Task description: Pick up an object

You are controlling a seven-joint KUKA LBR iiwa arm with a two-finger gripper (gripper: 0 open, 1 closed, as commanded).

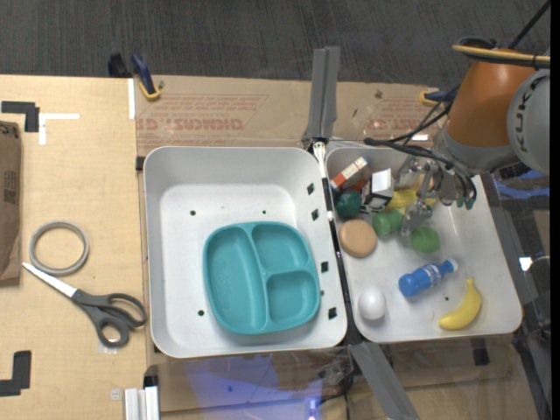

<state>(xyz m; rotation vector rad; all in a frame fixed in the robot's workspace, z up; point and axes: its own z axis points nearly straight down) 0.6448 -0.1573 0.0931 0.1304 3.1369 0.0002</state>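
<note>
The end effector (420,201) hangs low over the right bin's (490,261) clutter, beside a green ball (425,239), positioned for a grab; its grip can't be made out.

Bright, even overhead light — soft shadows, sharp.

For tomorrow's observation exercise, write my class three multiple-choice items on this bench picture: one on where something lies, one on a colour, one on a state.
1. Where does the teal divided tray lie?
A. left bin
B. right bin
C. on the cardboard

2. What colour is the bottle in the right bin?
A. red
B. blue
C. white

3. How does the banana rest?
A. lying flat on the bin floor
B. propped upright
C. hanging from the gripper

Answers: 1 A, the tray sits in the left bin. 2 B, its body is plainly blue. 3 A, it lies flat near the bin's front corner, apart from the gripper.
</note>
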